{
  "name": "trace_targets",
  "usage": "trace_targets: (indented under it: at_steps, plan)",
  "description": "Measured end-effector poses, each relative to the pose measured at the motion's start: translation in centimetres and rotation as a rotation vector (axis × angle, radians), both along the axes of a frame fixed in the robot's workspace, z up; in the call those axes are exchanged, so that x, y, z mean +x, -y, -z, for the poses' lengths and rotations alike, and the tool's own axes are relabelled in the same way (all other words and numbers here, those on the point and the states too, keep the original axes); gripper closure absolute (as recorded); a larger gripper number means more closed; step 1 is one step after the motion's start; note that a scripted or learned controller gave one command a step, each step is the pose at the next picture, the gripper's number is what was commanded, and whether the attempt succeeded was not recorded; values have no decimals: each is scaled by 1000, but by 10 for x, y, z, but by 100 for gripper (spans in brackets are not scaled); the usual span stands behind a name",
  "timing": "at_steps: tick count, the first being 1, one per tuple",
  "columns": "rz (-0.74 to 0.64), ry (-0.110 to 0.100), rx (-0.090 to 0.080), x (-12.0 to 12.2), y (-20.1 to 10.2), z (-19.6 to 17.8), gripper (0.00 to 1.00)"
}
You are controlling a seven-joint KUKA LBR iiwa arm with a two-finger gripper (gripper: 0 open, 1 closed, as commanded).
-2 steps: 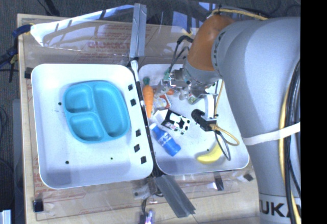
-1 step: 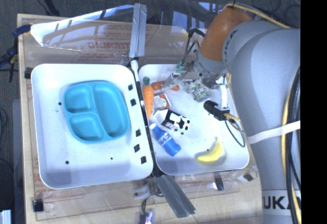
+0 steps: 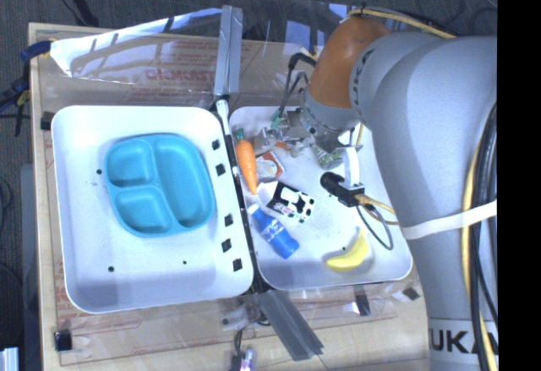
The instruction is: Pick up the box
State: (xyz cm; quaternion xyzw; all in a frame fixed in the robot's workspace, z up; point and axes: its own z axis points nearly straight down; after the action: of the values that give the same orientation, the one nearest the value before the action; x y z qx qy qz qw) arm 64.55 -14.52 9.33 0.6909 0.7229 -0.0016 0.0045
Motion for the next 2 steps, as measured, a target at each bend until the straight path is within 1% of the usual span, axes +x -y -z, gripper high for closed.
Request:
trace_targets:
  at_steps: [1, 2]
  plan:
    - [-85, 3, -4, 6, -7, -2, 0]
    - [-30, 15, -21, -3, -16, -9, 0]
